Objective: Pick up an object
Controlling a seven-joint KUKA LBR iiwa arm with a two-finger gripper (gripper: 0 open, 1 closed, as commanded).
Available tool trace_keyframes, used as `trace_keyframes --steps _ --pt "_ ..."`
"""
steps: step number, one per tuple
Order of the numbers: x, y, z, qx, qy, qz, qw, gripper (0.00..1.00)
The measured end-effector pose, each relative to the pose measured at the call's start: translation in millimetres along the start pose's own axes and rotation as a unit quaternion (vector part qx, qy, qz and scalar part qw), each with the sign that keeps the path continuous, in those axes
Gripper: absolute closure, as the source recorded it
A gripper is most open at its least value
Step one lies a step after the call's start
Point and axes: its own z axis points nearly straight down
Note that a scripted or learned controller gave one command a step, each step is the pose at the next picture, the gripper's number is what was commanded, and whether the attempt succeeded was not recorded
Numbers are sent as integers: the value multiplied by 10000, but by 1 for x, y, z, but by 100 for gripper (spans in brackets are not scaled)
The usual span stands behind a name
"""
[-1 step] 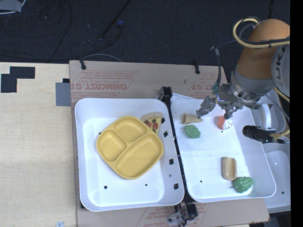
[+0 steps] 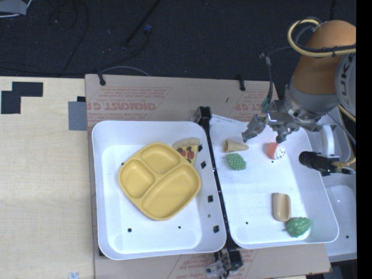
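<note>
**Gripper Position Relative to Pick Candidates**

The gripper (image 2: pixel 268 132) hangs over the far edge of the right bin (image 2: pixel 317 214), fingers spread apart and holding nothing. Two candidates lie just beside it: the ice-cream cone (image 2: pixel 235 146) toward the bin divider, long axis running left–right, and the strawberry (image 2: pixel 274 150) directly below the near fingertip. The strawberry is judged the nearer target. A green broccoli piece (image 2: pixel 236 162) lies beside the cone.
</note>
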Motion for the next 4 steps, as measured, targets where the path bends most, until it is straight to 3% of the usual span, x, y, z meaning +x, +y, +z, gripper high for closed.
trace_keyframes --steps 2,3,4 --pt "-5 -4 91 19 -1 6 10000 0" --pt "2 -3 154 20 3 4 10000 0" --pt "0 -3 141 14 0 26 10000 100"
